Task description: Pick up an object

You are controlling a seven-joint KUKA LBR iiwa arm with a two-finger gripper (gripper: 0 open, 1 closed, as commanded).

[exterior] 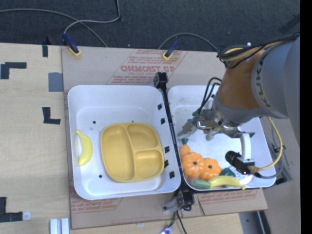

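Note:
My gripper (pixel 199 131) hangs over the middle of the right bin (pixel 183 99), near its left wall, fingers open with nothing between them. Just below it, in the bin's front left corner, lies an orange pumpkin-like toy (pixel 200 165). A green piece (pixel 200 183) and a yellow banana-shaped toy (pixel 227 182) rest against the front wall beside it. The left bin (pixel 78 101) holds a yellow divided plate (pixel 131 150) and a small yellow banana (pixel 85 147) by its left wall.
The grey and orange arm (pixel 248 89) covers the right bin's back right part. A black divider clip (pixel 161 79) sits where the two bins meet. Cardboard and wooden bench surround the bins; blue-yellow clamps (pixel 71 44) hold the cardboard's far edge.

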